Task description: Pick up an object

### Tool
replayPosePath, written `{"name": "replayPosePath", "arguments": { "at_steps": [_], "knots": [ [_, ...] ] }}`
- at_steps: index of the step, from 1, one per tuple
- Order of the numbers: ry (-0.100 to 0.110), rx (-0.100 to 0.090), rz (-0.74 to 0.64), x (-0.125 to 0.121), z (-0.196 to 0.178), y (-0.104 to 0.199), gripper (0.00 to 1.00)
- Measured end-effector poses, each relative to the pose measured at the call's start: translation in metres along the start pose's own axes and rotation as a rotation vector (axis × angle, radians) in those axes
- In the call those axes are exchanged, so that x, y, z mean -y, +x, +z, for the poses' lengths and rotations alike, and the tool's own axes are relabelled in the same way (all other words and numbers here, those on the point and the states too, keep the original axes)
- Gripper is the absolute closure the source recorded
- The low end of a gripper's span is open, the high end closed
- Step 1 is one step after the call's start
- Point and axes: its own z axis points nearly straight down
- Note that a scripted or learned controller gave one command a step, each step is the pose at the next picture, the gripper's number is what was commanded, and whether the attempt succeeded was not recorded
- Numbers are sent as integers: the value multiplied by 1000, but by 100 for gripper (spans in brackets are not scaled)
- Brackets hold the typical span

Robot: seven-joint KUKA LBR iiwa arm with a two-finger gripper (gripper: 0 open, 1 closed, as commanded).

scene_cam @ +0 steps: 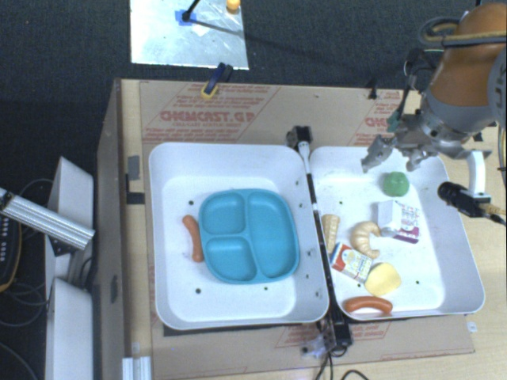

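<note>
Green ball point(395, 184) lies in the right bin point(455, 291), near its far edge. Just above it the claw point(395, 157) hangs spread wide, grasping nothing. Free floor remains left of the ball.

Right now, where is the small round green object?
In the camera view, the small round green object lies in the right white bin, near its far edge, just below the open gripper and above the white carton.

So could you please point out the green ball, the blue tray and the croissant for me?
green ball point(395, 184), camera view, middle of its top surface.
blue tray point(248, 236), camera view, central ridge between its compartments.
croissant point(366, 235), camera view, middle of its curved body.
</note>
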Motion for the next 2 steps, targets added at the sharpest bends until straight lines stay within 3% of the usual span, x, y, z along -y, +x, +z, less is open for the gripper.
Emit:
{"name": "replayPosePath", "arguments": {
  "at_steps": [1,2],
  "knots": [
    [2,0,3,110,79,-21,0],
    [-8,-2,1,75,156,-37,0]
  ]
}}
